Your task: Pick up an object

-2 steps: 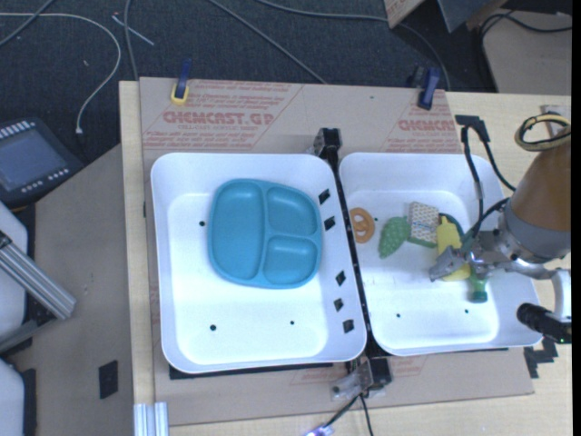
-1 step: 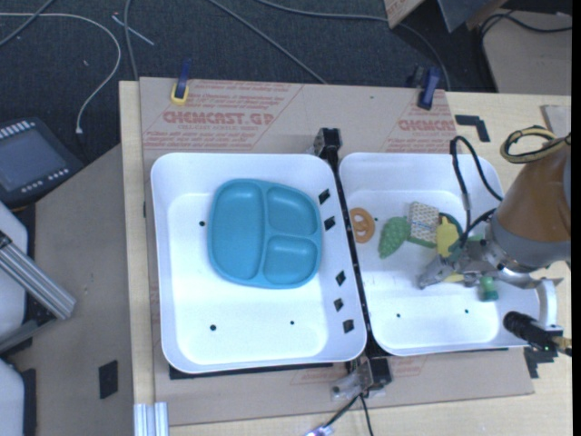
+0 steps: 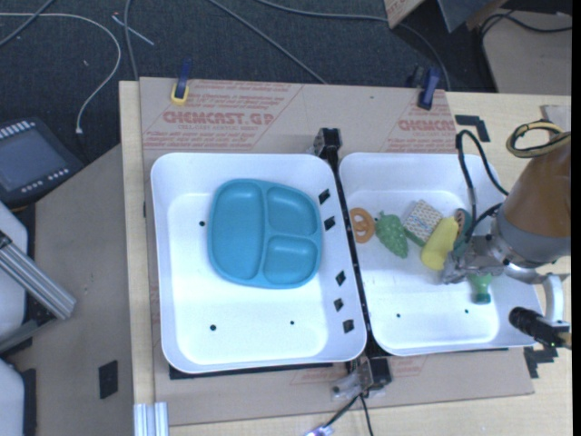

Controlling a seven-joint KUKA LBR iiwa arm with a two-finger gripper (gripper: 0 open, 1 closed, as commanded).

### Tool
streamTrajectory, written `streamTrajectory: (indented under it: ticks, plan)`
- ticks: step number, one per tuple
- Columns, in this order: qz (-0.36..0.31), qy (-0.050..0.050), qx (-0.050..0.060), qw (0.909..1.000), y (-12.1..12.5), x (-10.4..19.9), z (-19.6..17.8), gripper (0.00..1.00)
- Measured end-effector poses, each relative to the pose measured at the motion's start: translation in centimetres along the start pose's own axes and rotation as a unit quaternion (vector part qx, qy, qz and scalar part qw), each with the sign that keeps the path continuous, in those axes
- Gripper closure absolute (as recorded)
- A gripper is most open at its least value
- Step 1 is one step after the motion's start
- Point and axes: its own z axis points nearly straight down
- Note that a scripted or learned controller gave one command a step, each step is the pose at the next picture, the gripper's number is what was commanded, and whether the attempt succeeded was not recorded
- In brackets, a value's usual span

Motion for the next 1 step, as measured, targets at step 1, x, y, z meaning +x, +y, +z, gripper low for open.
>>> streamTrajectory:
  ticks: [1]
  plan:
    - [0.0, -0.002, -0.002, 1.0, -0.41, 0.54, -4.59, 1.0]
